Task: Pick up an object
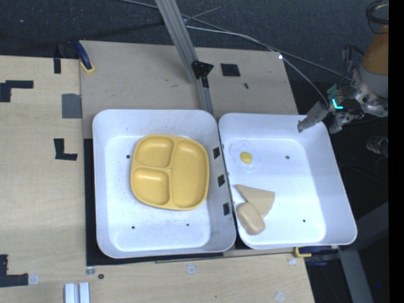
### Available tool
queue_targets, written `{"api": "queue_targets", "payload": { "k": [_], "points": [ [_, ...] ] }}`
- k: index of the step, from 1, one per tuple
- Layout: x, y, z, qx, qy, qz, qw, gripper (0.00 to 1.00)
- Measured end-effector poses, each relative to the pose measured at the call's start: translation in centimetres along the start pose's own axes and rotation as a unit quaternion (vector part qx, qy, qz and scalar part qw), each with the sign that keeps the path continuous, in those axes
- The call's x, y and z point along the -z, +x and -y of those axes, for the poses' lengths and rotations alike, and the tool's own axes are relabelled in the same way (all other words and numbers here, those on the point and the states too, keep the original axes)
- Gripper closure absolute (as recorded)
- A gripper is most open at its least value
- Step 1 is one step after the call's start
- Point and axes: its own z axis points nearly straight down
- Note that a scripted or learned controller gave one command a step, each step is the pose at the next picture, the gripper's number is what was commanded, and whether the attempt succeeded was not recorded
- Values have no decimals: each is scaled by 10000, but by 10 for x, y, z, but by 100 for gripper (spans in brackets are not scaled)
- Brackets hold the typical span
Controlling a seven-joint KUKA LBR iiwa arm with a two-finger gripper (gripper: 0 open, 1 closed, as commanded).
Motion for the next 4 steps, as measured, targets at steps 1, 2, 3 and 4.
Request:
{"api": "queue_targets", "payload": {
  "k": [1,2,3,4],
  "points": [
    [1,0,-1,2,-11,3,10000,0],
    [-44,5,-4,5,10,4,10000,0],
    [-92,-3,-3,-1,13,6,10000,0],
    [-147,1,8,1,15,1,10000,0]
  ]
}}
